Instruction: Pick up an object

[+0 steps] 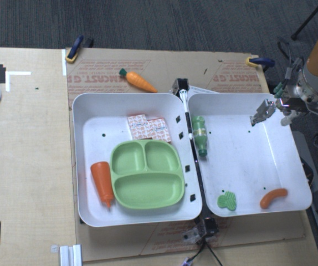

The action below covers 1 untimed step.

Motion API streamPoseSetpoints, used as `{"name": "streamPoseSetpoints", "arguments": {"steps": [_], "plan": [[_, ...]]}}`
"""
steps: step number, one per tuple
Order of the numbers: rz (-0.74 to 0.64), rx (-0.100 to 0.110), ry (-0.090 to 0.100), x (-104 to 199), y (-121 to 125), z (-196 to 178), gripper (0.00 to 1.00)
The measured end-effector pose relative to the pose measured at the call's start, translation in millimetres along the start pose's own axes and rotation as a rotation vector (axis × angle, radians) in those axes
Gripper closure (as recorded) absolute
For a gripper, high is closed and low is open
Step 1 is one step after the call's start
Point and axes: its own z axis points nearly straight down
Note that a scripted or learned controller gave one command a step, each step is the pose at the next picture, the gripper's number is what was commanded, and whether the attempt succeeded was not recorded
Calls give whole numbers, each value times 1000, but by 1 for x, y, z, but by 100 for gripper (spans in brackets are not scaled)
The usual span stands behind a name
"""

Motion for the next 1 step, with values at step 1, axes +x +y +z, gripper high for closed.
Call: {"name": "streamPoseSetpoints", "arguments": {"steps": [1], "plan": [[65,1,1,54,-62,128,0]]}}
